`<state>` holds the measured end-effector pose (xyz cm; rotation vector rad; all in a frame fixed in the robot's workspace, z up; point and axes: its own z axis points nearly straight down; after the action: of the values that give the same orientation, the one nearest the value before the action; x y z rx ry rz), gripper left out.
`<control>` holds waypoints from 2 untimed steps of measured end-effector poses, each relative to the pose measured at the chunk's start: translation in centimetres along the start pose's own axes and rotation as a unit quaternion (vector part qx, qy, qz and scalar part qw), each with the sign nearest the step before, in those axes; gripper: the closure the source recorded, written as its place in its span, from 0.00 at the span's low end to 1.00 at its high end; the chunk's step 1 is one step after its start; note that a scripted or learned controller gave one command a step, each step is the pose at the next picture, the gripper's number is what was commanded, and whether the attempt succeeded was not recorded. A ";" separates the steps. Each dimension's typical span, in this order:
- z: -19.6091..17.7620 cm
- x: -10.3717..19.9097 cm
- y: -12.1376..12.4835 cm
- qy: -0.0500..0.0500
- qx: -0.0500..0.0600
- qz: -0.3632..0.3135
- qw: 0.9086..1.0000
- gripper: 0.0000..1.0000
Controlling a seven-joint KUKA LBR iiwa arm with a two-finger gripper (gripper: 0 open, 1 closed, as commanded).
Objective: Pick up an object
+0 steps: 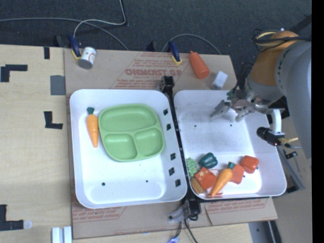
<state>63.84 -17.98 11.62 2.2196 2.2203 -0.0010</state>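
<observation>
The arm reaches in from the right, its orange band (271,59) above the wrist, and the gripper (231,113) hangs over the right bin's (202,103) far bare floor, fingers spread apart and gripping nothing. The toy carrot (221,181) lies in a heap of play food at that bin's near edge (well apart from the gripper). A cardboard sheet (147,70) underlies both bins; the left bin (81,176) bears a green divided plate (131,132).

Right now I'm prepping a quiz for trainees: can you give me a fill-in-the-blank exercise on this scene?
1. The green divided plate lies in the ___ bin.
2. The carrot beside that plate lies on its ___ side.
3. The gripper hovers over the ___ bin.

Missing words: left; left; right
</observation>
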 end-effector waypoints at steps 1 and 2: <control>2.1 4.3 -9.4 0.002 0.002 0.000 1.000 0.00; 2.9 8.0 -11.9 0.000 -0.002 0.000 1.000 0.00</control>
<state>51.90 -9.98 8.66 2.2170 2.2173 0.0033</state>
